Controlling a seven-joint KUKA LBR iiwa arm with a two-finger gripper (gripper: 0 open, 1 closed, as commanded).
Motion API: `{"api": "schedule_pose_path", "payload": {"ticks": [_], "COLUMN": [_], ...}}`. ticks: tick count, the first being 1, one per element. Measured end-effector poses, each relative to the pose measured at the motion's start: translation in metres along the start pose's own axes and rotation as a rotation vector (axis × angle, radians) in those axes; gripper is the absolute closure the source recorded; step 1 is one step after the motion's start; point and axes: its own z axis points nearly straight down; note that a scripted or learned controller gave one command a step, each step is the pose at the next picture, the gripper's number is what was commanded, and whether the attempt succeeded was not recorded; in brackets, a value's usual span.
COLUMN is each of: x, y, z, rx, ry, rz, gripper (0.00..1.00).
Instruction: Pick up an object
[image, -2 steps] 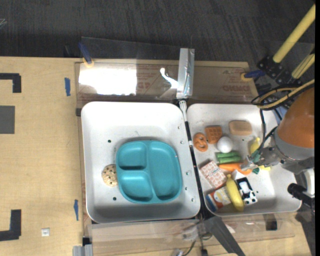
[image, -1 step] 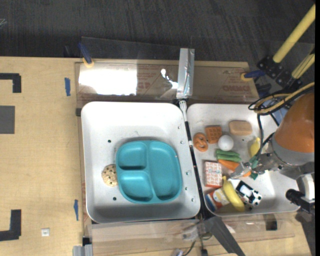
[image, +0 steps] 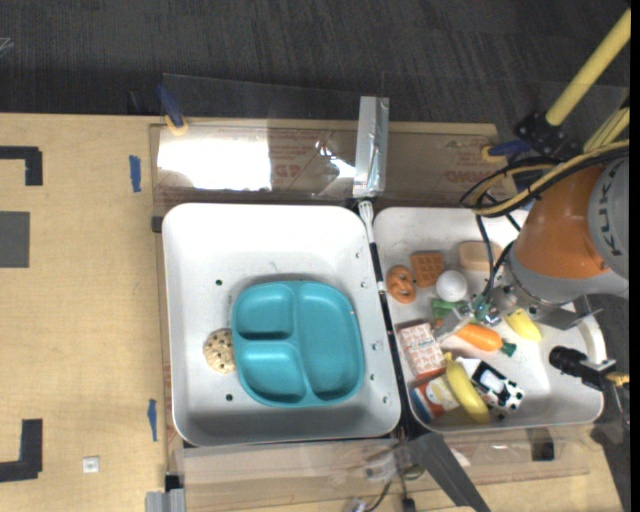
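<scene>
A robotics lab — two white bins (image: 190, 260) fixed to a plywood table (image: 80, 300) with blue tape marks (image: 134, 172), loose cables (image: 500, 195), grey carpet (image: 300, 40).

The arm (image: 570, 235) runs off the frame at three o'clock and hides its gripper. It covers part of the right bin (image: 575, 405), whose small items blur together.
</scene>
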Motion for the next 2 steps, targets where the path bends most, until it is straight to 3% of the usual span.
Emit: {"api": "schedule_pose_path", "payload": {"ticks": [1,2], "x": [-0.001,0.085], "y": [0.002,0.033], "z": [-0.012,-0.099], "rx": [-0.007,0.0], "ry": [-0.004,0.003], "rz": [0.001,0.193], "gripper": [1.0,1.0]}}
